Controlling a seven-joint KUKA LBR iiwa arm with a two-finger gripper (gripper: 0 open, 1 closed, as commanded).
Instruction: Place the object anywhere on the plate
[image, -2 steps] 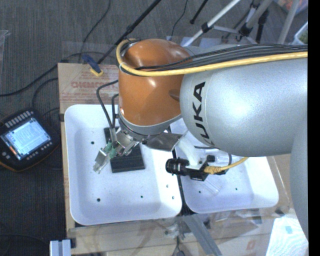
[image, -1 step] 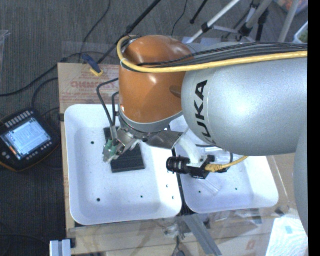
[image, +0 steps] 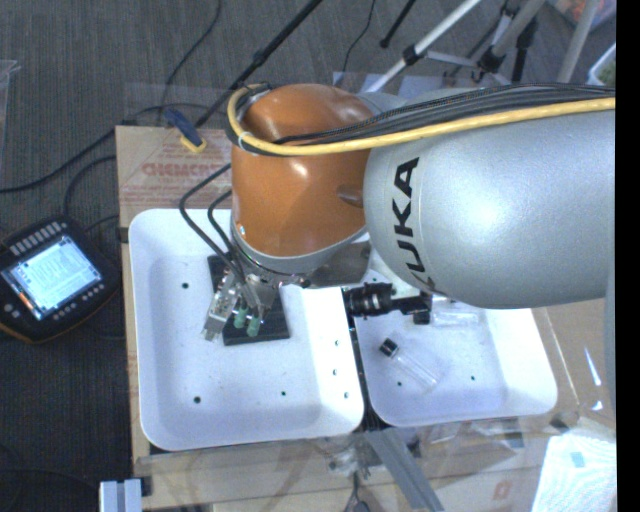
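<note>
- The two-finger metal gripper (image: 228, 312) hangs low in the left shallow white bin (image: 170, 400), directly over a flat black square plate (image: 262, 326), apparently positioned for placing there; its grasp cannot be told.
- I cannot pick out the object itself.
- The right white bin (image: 500, 390) carries clear plastic pieces (image: 415, 368).
- A handheld control pendant (image: 48, 280) lies on dark floor beside the bench.

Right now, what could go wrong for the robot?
The gripper hangs low over the small black plate in the left bin, so it might bump or push the plate. The clear object with a black cap lies far off in the right bin, unplaced.
</note>
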